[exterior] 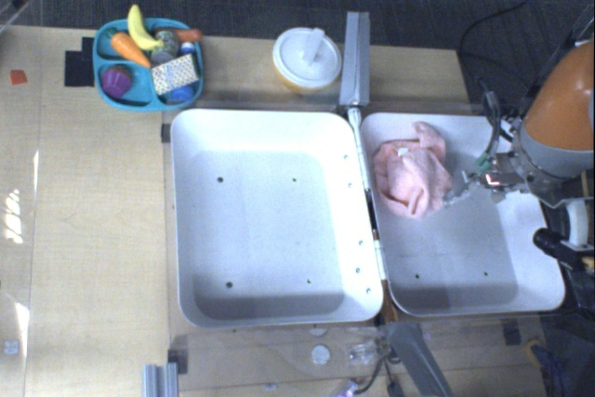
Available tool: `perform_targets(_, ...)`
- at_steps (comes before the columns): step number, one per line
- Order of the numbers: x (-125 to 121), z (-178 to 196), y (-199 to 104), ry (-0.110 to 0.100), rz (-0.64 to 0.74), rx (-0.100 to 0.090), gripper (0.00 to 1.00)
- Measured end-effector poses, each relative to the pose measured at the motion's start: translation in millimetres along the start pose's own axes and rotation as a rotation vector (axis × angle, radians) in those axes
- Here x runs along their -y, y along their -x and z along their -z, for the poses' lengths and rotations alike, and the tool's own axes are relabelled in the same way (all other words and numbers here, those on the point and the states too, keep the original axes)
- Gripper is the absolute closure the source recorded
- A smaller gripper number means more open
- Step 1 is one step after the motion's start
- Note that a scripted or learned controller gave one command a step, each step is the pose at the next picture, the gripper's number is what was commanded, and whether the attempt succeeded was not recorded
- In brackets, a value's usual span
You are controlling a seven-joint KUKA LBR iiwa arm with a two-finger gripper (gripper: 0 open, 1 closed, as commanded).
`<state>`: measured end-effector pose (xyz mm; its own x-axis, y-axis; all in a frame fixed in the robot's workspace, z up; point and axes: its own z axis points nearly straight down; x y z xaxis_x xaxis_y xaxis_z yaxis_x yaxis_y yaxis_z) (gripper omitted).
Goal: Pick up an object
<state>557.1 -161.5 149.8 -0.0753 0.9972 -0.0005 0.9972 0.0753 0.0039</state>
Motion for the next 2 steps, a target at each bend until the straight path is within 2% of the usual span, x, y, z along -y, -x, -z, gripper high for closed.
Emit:
perform_targets(1,-98,-59,-12,0.01,0.216,0.004,0.0)
perform_targets(2,-95,-13,-44,0.006,0.393,0.003,0.0)
